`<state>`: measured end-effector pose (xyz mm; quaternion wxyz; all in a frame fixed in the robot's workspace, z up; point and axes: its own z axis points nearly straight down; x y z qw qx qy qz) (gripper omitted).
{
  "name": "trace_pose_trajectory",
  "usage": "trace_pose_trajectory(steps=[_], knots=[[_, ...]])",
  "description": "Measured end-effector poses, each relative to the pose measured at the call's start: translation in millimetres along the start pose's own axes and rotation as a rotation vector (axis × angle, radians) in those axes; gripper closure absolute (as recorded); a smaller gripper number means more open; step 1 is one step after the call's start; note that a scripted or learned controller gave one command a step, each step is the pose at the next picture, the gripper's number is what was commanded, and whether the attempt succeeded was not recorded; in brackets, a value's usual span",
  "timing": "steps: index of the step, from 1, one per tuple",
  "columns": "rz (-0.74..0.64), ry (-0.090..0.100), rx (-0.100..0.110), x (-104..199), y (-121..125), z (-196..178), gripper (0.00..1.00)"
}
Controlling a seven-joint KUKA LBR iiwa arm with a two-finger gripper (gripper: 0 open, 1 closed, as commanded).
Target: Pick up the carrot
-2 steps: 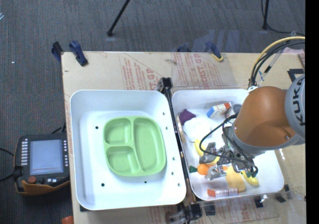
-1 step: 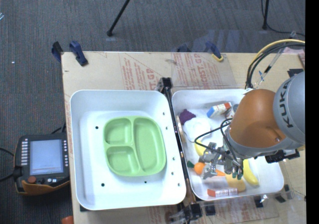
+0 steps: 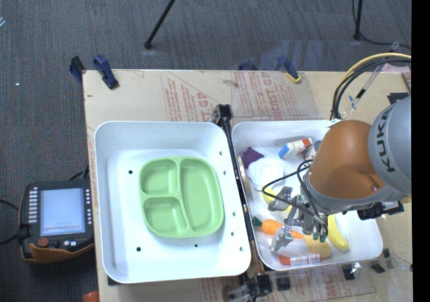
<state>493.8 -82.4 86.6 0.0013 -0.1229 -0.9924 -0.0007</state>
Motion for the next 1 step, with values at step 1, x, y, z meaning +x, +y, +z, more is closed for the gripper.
trace_pose_trajectory(steps=[1], knots=[[0.235, -0.001, 0.000, -0.2, 3.4, -0.1, 0.00]])
